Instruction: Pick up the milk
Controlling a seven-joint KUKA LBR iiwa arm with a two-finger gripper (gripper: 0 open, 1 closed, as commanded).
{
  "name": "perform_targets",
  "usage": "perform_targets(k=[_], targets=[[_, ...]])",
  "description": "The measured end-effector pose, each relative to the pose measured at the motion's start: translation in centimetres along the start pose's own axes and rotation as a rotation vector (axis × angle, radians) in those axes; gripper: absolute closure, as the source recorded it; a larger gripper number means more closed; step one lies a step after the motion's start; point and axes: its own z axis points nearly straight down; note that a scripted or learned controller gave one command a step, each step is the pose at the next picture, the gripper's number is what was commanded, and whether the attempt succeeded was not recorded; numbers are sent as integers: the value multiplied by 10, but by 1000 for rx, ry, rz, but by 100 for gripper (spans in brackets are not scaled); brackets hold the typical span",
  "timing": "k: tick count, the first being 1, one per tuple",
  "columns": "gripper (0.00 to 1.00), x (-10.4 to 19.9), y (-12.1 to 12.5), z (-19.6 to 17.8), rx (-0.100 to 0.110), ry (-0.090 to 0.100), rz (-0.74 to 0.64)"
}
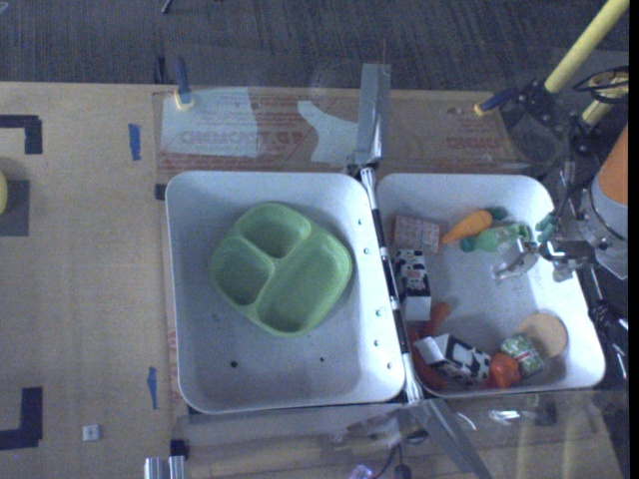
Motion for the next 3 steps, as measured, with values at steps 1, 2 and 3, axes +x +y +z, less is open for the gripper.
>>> perform_targets(k=[1,2,3], targets=[[0,-31,-25,99,-1,0,-210],[100,-31,-24,91,-3,-1,-208],[100,-19,-24,39,-6,-4,-639]])
